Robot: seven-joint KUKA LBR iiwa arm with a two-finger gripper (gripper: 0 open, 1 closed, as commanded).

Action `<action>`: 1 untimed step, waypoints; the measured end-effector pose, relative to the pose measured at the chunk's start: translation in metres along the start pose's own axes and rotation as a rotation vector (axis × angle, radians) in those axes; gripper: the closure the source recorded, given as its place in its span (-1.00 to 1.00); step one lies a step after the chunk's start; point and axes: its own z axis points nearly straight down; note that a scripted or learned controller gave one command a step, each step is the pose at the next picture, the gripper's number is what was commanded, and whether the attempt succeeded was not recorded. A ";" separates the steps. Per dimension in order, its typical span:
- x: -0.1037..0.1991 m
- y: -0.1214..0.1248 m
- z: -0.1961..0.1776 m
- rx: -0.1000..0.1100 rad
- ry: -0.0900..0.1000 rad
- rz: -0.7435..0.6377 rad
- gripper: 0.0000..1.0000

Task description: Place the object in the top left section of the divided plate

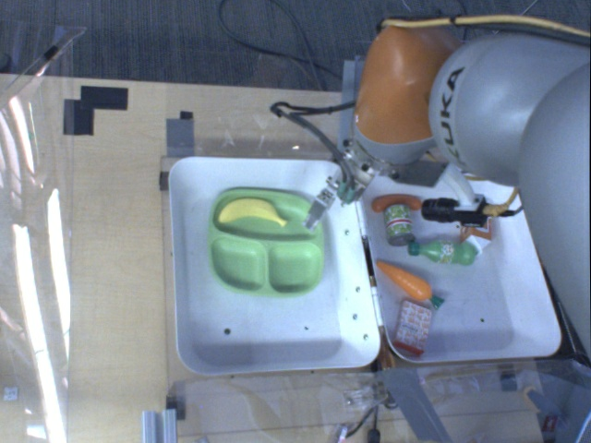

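Note:
A green divided plate (246, 262) lies in the left bin (277, 340). It has one long section at the top and two smaller ones below. A yellow banana (251, 213) lies in the long top section, toward its left end. My gripper (320, 208) hangs over the plate's upper right corner, just right of the banana's tip. Nothing shows in its grasp.
In the right bin (499, 330) lie a small green-labelled can (399, 223), a red sausage (395, 201), a green bottle on its side (445, 251), a carrot (404, 281) and a red packet (415, 324). The bulky arm covers that bin's upper right.

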 end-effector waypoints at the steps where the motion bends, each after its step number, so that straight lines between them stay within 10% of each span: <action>1: 0.079 -0.056 -0.006 0.002 0.001 0.224 -1.00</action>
